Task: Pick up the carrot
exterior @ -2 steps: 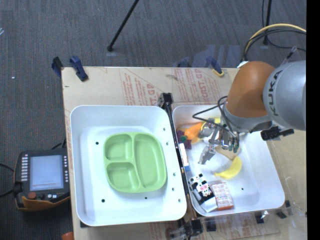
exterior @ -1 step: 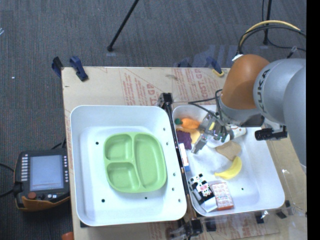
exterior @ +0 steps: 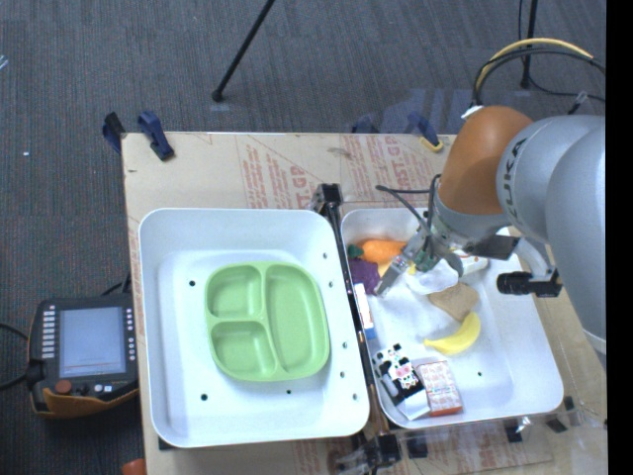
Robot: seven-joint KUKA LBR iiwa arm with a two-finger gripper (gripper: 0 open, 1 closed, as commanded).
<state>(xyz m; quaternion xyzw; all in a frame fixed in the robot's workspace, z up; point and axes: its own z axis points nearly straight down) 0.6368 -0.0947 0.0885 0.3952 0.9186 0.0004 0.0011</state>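
Grey carpet frames your bench, and the carrot (exterior: 381, 250) lies at the right bin's (exterior: 514, 384) far-left corner, just beside the gripper (exterior: 401, 270), fingers too blurred to tell, so straddle it squarely before closing.

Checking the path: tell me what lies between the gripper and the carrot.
Nothing that the camera view shows: the gripper hangs right beside the carrot, just below its right end, with no object between.

orange carrot (exterior: 382, 250), yellow banana (exterior: 457, 335), green plate (exterior: 267, 322), white bins (exterior: 158, 265).
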